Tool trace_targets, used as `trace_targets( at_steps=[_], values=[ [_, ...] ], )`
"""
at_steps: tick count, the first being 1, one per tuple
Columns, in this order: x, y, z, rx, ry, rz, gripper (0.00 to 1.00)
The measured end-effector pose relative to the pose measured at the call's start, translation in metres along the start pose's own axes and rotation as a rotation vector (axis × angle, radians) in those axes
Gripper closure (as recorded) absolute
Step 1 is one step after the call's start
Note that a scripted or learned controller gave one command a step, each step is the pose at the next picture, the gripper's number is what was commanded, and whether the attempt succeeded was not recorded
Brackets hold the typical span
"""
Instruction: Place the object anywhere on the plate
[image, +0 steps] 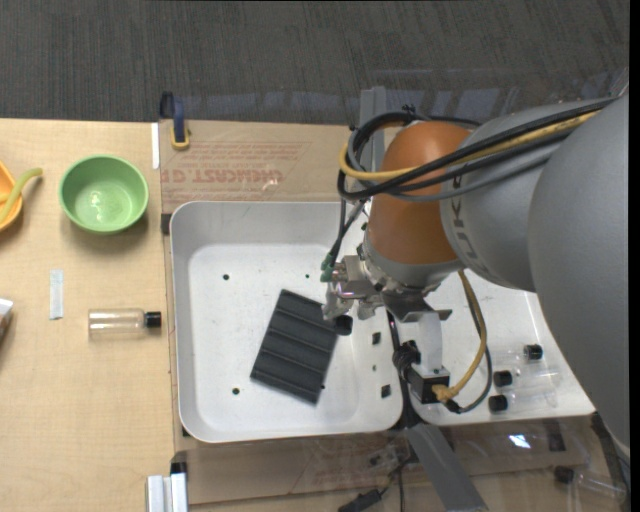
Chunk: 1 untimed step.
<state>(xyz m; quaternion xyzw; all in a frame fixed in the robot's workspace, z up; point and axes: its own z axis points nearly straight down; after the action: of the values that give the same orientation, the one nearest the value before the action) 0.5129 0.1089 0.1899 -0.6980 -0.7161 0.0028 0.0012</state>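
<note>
Two white bins (190, 300); one ridged black slab (295, 346) lying tilted in the left bin. Gripper (340, 318) (at slab's upper right corner) largely hidden; grip state indeterminable.

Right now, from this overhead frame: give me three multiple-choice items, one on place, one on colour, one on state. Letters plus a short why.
1. Where does the dark ribbed slab lie?
A. in the left white bin
B. on the wooden bench
C. inside the bowl

2. What colour is the bowl on the bench?
A. red
B. green
C. blue

3. How does the clear bottle rest?
A. upright
B. on its side
C. upside down in the bin

Answers: 1 A, the slab sits on the bin's white floor. 2 B, it is green inside and out. 3 B, its length runs flat along the bench, with the black cap pointing right.
</note>
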Motion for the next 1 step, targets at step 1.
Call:
trace_targets(
  at_steps=[1],
  values=[
    [0.0538,-0.0107,-0.001,-0.001,0.0,-0.124,1.0]
  ],
)
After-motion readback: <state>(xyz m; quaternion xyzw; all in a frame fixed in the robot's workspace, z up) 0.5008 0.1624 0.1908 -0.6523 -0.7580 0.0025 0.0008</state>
